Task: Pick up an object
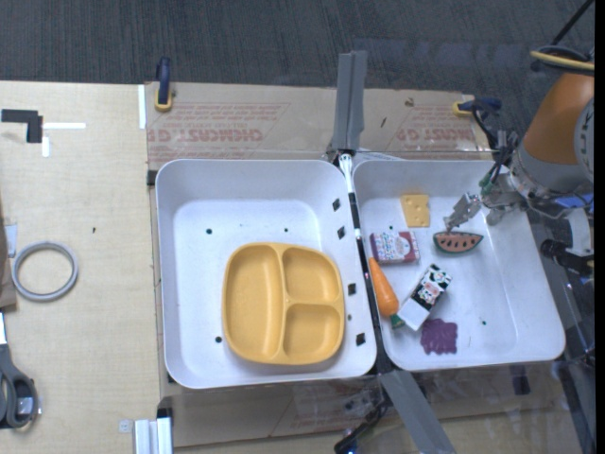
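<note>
The right bin (529, 343) holds several toy foods: a yellow cheese slice (414, 209), a watermelon slice (458, 242), a pink box (394, 246), an orange carrot (383, 288) along the left wall, a cow-patterned carton (427, 291) and a purple grape bunch (439, 336). My gripper (462, 212) hangs over the bin's upper middle, just above the watermelon slice and to the right of the cheese. It looks open, with nothing between its fingers.
The left bin (189, 253) holds a yellow divided plate (284, 303). On the bench at far left lie a grey tape roll (43, 270) and scissors (14, 400). The arm's body (558, 130) stands over the right bin's far right corner.
</note>
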{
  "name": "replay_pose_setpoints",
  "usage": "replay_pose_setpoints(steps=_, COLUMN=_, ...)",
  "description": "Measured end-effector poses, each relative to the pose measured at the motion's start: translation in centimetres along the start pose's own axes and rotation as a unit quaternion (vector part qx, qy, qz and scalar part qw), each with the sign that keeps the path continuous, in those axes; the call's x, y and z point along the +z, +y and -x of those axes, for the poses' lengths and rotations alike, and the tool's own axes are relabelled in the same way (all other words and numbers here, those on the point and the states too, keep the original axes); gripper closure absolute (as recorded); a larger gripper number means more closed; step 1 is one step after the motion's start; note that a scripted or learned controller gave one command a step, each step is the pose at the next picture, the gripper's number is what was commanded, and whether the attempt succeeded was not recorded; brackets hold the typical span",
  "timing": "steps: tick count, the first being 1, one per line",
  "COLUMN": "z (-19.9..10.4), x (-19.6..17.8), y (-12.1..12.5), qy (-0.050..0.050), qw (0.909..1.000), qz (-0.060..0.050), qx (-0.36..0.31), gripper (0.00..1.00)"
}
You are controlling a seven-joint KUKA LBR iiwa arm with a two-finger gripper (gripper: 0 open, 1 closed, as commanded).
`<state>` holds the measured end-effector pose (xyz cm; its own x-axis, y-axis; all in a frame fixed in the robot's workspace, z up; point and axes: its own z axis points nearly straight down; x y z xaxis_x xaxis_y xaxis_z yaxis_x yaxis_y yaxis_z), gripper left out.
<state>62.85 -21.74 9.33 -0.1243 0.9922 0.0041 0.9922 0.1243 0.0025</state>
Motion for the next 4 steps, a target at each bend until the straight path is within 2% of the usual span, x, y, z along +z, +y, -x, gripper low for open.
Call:
replay_pose_setpoints(steps=1, z=0.2, x=-1.0, y=0.0, qy=-0.003, qw=1.0, qz=0.001, qx=-0.001, gripper=1.0)
replay_pose_setpoints(steps=2, z=0.0, x=-1.0, y=0.1, qy=-0.002, qw=1.0, qz=0.0, qx=-0.002, gripper=0.0)
replay_pose_setpoints(steps=3, z=0.1, x=0.1, y=-3.1, qy=-0.003, qw=0.9591, qz=-0.001, qx=-0.283, gripper=0.0)
replay_pose_setpoints(steps=4, z=0.2, x=-1.0, y=-3.0, qy=-0.004, qw=0.9596, qz=0.001, qx=-0.281, gripper=1.0)
